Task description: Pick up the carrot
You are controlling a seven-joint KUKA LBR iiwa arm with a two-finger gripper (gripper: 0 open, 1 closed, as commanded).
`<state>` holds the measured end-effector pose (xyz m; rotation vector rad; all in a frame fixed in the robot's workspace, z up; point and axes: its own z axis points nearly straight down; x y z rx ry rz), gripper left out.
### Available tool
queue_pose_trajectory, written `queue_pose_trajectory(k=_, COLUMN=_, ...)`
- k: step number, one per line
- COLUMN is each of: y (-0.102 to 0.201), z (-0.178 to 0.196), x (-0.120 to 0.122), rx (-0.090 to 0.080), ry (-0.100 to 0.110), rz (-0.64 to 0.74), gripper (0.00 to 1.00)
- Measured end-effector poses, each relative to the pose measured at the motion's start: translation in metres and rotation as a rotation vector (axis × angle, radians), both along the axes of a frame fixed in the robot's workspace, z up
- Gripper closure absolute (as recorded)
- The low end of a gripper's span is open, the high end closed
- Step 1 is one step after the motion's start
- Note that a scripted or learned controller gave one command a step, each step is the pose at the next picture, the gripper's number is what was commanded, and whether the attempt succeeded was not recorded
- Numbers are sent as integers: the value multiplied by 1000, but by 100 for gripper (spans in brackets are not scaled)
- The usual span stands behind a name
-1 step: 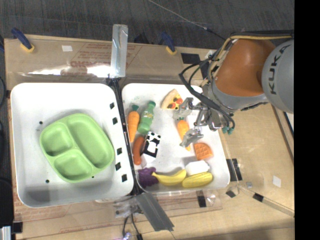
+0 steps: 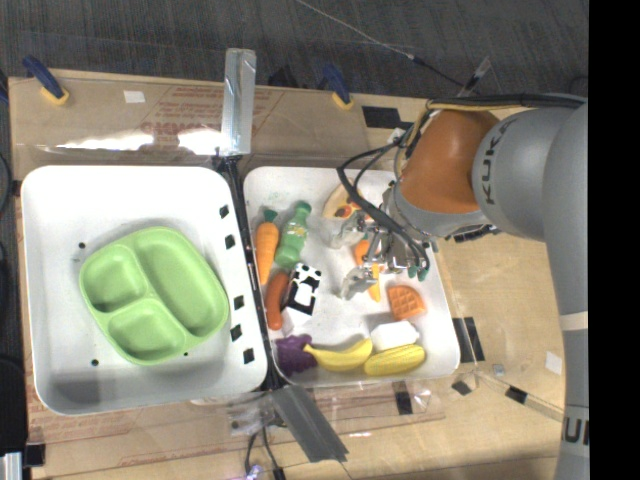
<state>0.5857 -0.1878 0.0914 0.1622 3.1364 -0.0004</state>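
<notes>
The step in hand reads as the approach: nothing is lifted yet and the grasp has still to be made. The left bin point(image 2: 40, 268) bears a green divided plate point(image 2: 150, 293) and has no part in the job. In the right bin point(image 2: 332, 316), the carrot point(image 2: 265, 248) lies close along the left wall, green top pointing to the far side, with a green bottle point(image 2: 293, 233) just beside it on its right and an orange-red elongated piece point(image 2: 275, 300) near its lower end. A black-and-white cube point(image 2: 305, 289) sits next to that piece, and a purple toy point(image 2: 293, 352) and a banana point(image 2: 338, 354) lie along the near wall. The gripper point(image 2: 365, 273) hangs low over the middle of this bin, apart from the carrot and to its right, among small orange items, with an orange ridged piece point(image 2: 405, 301) just beyond it. Whether it is spread or closed cannot be told, since cables and hardware blur it. The next move, I judge, calls for a shift left toward the wall, a descent in line with the carrot's length, and care not to catch the bottle or the wall. The arm point(image 2: 520, 178) comes in over a brown bench point(image 2: 500, 298) with tape marks and blue clamps point(image 2: 45, 78) at its far edge; beyond is dark carpet point(image 2: 150, 8).
</notes>
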Motion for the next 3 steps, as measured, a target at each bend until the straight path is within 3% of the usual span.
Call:
queue_pose_trajectory(k=1, y=2, z=12, x=2, rx=-1, ry=-4, rz=9, gripper=100)
queue_pose_trajectory(k=2, y=-9, z=76, x=36, rx=-2, ry=-7, rz=-8, gripper=100)
queue_pose_trajectory(k=3, y=27, z=126, x=-38, rx=-1, ry=-4, rz=-86, gripper=100)
